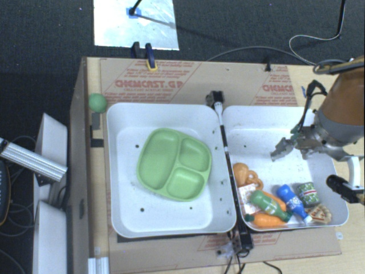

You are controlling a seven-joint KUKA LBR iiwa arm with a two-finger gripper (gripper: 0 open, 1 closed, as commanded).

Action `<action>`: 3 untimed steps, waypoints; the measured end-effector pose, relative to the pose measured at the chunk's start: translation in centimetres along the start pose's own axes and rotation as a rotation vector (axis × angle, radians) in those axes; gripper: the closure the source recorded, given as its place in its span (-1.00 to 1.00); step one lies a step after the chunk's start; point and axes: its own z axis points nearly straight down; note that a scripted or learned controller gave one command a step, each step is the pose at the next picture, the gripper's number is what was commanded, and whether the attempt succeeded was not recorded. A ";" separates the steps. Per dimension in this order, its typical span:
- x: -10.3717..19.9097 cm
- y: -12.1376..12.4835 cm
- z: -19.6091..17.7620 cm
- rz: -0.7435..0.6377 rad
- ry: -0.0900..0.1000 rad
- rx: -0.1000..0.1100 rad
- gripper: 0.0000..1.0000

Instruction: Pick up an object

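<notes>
- Nearest the camera, we are seeing the toy carrot (267,220) lying along the near edge of the right bin (256,124), among a cluster of small items.
- We are finding the left bin (122,153) carrying a green divided plate (174,164) at its middle.
- We are watching the arm (342,110) reaching over the right bin's far right corner, with the gripper (280,150) hovering above bare bin floor, well apart from the cluster; its fingers are looking slightly parted and gripping nothing.
- We are noting, along that near edge, a green bottle (271,203), a blue bottle (293,201), a green can (309,193), a pretzel (246,174) and a pizza slice (320,213).
</notes>
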 end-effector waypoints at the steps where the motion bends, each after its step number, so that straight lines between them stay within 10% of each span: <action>1: -3.9 -5.3 10.0 0.000 0.000 0.001 -1.00; 2: -3.9 -5.2 9.0 0.000 -0.001 -0.002 1.00; 3: 0.8 -4.0 -7.4 -0.001 -0.001 -0.004 1.00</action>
